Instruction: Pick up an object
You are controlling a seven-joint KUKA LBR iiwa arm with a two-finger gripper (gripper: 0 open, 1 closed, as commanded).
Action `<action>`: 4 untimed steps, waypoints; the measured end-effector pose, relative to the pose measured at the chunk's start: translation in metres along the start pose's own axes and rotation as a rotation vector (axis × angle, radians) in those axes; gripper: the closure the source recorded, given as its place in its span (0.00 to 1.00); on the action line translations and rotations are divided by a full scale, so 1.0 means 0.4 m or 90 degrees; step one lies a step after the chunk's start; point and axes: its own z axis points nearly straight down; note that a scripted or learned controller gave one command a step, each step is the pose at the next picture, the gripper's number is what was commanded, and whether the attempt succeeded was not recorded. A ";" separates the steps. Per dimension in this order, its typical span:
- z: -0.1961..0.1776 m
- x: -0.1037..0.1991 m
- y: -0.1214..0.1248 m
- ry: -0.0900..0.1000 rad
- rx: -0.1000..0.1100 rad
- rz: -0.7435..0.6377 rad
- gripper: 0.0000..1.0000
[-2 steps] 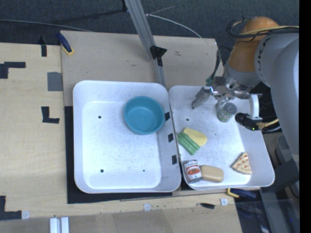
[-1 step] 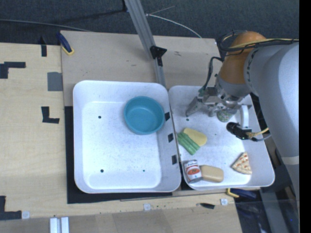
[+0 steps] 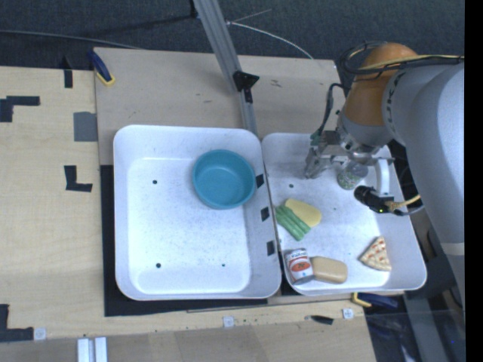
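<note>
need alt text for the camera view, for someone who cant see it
A grey robot arm's gripper hangs over the back of the right bin, which holds a corn cob, a small can, a bread roll and a pizza slice. The left bin holds a blue bowl.

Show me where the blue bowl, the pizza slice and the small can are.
blue bowl (image 3: 223, 178): camera view, inside bottom of the bowl.
pizza slice (image 3: 376, 254): camera view, middle of the slice.
small can (image 3: 298, 265): camera view, on its label.

Beside the gripper (image 3: 321, 163), a blue bowl (image 3: 223, 179); below it, yellow-green corn (image 3: 297, 217), a red-white can (image 3: 298, 265), tan bread (image 3: 329, 270).
</note>
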 end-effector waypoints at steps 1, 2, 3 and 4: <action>-0.158 0.008 -0.001 0.000 -0.005 0.001 1.00; -0.318 0.006 -0.005 0.000 -0.006 0.001 1.00; -0.328 0.008 -0.004 0.001 -0.002 0.001 1.00; -0.300 0.131 -0.014 0.001 0.000 -0.001 1.00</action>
